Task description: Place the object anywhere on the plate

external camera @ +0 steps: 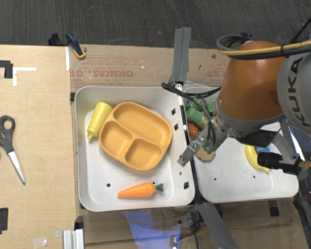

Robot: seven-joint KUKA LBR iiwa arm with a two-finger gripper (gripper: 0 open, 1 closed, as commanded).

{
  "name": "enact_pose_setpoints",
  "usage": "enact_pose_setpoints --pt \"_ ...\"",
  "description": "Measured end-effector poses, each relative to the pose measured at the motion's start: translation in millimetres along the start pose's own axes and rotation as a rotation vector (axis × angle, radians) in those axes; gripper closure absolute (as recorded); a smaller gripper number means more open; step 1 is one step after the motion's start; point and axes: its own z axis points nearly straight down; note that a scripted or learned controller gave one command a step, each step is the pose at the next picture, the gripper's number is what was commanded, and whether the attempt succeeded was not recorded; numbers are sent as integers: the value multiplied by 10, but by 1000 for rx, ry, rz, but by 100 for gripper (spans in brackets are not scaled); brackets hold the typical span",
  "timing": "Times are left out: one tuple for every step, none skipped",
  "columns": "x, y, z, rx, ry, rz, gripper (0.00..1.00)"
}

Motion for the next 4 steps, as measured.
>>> enact_pose_setpoints --pt "115 90 566 -2 0 -418 0" --pt "437 481 1463 -24 -16 -281 0" --pt "447 497 1395 -27 -16 -281 100" --pt "455 405 1337 -3 -2 -719 100"
